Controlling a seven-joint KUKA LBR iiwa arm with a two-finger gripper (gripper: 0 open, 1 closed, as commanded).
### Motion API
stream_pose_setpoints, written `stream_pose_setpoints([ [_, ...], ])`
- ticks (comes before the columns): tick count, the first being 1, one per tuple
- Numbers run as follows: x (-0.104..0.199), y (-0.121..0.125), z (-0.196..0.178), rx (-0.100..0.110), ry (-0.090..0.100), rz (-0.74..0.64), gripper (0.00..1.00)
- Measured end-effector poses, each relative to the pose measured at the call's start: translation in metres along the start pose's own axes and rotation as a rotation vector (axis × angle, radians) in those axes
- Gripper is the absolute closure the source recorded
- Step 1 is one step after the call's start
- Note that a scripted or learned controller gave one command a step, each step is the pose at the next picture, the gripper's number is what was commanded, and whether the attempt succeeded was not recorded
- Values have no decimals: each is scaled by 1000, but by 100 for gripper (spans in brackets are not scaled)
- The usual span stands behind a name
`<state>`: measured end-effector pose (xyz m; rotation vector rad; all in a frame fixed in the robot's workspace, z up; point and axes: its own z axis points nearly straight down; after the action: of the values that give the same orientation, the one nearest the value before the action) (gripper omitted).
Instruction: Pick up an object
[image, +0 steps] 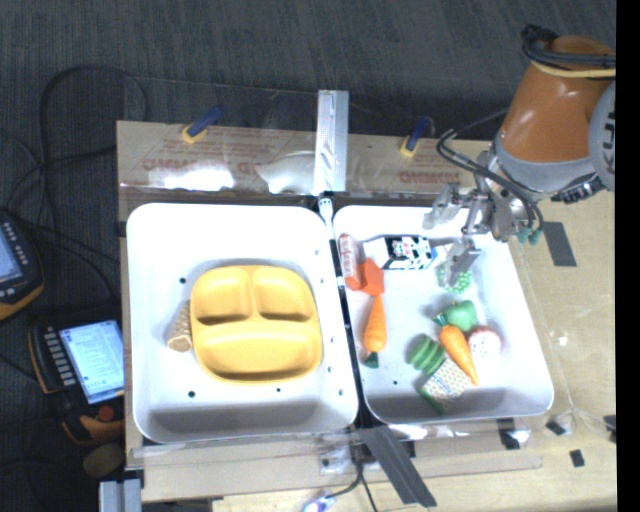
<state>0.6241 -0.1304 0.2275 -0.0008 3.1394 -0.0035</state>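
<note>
My gripper hangs over the back right part of the right bin, its fingers apart and nothing between them. Just below its lower finger lies a small green dotted piece. To its left sits a black-and-white box. A long orange carrot lies near the bin's left wall, with an orange block above it. Toward the front right are a green pepper, a second carrot, a pink-white strawberry, a green cucumber piece and a checkered piece.
The left bin holds a yellow divided plate with a tan cone at its left side. A thin reddish tube lies along the right bin's left wall. Cables and handheld devices lie left of the bench.
</note>
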Motion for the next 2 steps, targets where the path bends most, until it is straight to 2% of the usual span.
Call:
stream_pose_setpoints([
  [1,30,4,133,-1,-1,168,0],
  [2,108,-14,137,-2,-13,317,0],
])
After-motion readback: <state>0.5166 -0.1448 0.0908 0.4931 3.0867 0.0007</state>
